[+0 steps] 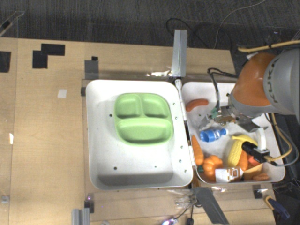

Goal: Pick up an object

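Beside corn [234, 153] — no readable labels

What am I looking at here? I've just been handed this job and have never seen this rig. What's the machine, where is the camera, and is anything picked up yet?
You are looking down at a slant from one fixed camera above a wooden bench. The grey and orange machine at the right is the robot arm, reaching in over the right bin. Its pincer hangs low over that bin, above a blue bottle; I see nothing between its fingers, and the view is too cluttered to say how they stand.

The right bin holds toy food: a red sausage at the far end, a yellow corn cob, an orange carrot, an orange pumpkin-like piece and a few small bits I cannot name.

The left bin holds a green divided tray, lying flat.
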`<state>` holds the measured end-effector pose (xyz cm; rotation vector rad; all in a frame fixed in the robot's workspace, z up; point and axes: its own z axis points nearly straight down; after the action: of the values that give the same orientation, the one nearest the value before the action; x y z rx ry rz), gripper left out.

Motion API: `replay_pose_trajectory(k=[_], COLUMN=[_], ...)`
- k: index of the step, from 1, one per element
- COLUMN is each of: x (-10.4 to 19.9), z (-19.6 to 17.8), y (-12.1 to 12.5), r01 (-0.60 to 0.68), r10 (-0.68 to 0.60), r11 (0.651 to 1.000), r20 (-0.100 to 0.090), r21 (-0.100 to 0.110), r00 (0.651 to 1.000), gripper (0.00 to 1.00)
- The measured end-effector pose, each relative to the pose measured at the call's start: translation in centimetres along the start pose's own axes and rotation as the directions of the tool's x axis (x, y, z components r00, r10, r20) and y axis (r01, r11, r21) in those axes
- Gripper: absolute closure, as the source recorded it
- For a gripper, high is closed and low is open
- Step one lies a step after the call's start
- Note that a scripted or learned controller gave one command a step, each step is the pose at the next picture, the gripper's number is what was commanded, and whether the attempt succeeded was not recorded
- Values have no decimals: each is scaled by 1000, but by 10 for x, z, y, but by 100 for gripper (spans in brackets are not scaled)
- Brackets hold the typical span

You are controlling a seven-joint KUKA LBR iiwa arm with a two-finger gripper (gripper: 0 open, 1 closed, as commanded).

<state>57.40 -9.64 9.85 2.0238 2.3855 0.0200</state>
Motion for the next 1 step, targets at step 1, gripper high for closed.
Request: replay_pose_trajectory(k=[1], x=[18], z=[7], y=[-61], r01=[-228], r10=[228], r11=[974], r20=[3], r21=[-4], r00=[974], gripper=[0])
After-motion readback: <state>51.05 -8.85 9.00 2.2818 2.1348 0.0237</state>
